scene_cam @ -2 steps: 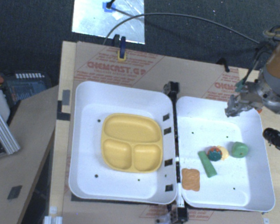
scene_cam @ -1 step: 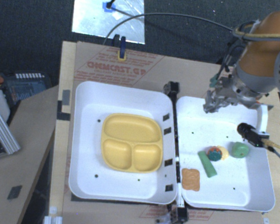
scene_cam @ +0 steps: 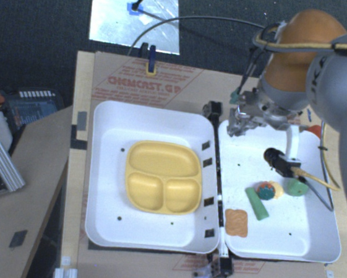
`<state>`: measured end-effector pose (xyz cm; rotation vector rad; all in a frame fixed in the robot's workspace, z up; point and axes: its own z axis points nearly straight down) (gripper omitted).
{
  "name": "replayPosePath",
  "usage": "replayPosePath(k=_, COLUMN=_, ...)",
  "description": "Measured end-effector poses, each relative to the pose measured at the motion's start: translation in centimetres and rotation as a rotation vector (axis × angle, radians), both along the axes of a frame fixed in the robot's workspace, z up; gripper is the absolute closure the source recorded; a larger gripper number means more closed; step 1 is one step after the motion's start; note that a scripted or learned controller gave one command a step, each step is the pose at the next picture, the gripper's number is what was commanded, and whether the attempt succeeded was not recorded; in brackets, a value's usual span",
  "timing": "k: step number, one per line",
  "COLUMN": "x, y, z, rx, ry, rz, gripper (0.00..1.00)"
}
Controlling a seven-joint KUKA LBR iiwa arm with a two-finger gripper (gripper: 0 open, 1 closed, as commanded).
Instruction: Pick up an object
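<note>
My gripper [scene_cam: 240,125] hangs over the far left corner of the right bin [scene_cam: 311,244], with nothing visibly between its fingers. In that bin lie a green block [scene_cam: 257,204], a small round multicoloured ball [scene_cam: 266,190], a pale green piece [scene_cam: 297,188] and a flat brown cookie-like piece [scene_cam: 236,222]. All of them sit nearer the front than the gripper, apart from it.
The left bin [scene_cam: 106,159] holds a yellow divided tray [scene_cam: 162,176]. A black divider strip [scene_cam: 214,171] runs between the bins. The grey arm with its orange band [scene_cam: 305,50] fills the upper right. Cardboard lies under the bins.
</note>
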<state>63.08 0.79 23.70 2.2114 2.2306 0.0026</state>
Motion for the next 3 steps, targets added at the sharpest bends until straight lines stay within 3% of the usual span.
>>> replayPosePath(k=2, x=1.4, y=9.1, z=-0.4, rx=0.001, ry=-0.002, rz=-0.002, gripper=1.00)
replayPosePath(k=3, x=1.3, y=8.9, z=-0.4, rx=0.000, ry=-0.001, rz=-0.004, gripper=0.00)
